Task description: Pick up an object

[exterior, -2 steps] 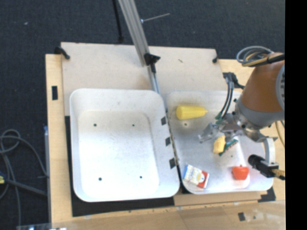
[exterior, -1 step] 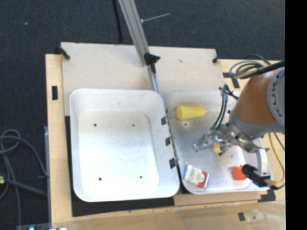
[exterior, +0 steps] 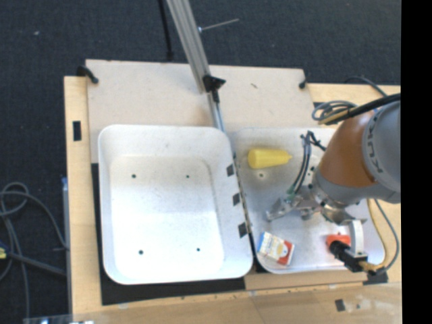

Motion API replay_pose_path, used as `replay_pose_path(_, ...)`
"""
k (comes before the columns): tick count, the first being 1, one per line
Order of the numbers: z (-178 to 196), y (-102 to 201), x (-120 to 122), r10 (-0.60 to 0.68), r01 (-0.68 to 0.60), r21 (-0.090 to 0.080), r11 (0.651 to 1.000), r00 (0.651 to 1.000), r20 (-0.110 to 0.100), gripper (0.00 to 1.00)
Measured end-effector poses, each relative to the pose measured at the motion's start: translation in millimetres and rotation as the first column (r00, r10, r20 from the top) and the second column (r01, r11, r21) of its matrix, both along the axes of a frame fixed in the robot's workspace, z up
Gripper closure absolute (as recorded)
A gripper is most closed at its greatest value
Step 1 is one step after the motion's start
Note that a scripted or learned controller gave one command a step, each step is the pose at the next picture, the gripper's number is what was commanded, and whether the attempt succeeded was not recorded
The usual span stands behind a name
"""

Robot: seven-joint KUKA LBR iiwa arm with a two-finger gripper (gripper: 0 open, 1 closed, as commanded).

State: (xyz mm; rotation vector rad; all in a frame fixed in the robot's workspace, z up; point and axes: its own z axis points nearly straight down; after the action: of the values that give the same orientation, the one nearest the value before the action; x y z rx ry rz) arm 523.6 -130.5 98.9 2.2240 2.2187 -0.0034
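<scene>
1 arm holds its hand [exterior: 287, 208], state indiscernible, low in the right bin [exterior: 270, 181] between yellow object [exterior: 268, 158] and small carton [exterior: 275, 248]; approach step, next centring over 1 item.

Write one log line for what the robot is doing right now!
arm: over right white bin | hand: above bin floor, holding nothing seen | yellow wedge-shaped block: back of bin | small red-and-white carton: front of bin

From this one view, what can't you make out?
- Hand: finger state hidden by the arm above.
- Right bin: far-right part covered by the arm.
- Carton: print too small to read.
- Orange item: partly behind a white part; identity unclear.
</scene>
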Motion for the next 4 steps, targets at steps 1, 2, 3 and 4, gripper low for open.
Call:
replay_pose_path(1,13.1,-0.5,2.3,-0.008,0.008,0.001,1.0,1.0,0.008,1.0)
replay_pose_path(2,58.1,0.9,9.3,0.006,-0.006,0.0,1.0,1.0,0.008,1.0)
replay_pose_path(3,111.9,8.4,5.9,0.006,-0.006,0.0,1.0,1.0,0.01,1.0)
replay_pose_path(4,172.9,9.0,0.4,0.007,-0.007,-0.001,1.0,1.0,0.011,1.0)
